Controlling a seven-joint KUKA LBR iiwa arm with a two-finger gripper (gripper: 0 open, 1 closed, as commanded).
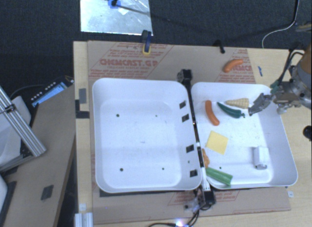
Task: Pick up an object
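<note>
The claw [255,107] hangs over the right bin [282,160], near its far right rim, and whether it is released or clenched I cannot tell; nothing shows in its grip. This looks like the approach step. Just to its left lie a cone [237,103] and a dark green pepper [230,109]; farther left an orange sausage [212,113], below-left a yellow square [217,142]. Next it likely must drop squarely over one piece.

A square sheet of shiny silver foil [116,6] lies on dark carpet [39,21] beyond the bench. A yellow-and-blue clamp [146,43] grips the brown cardboard panel [131,57]. An aluminium rail [19,128] stands left.
</note>
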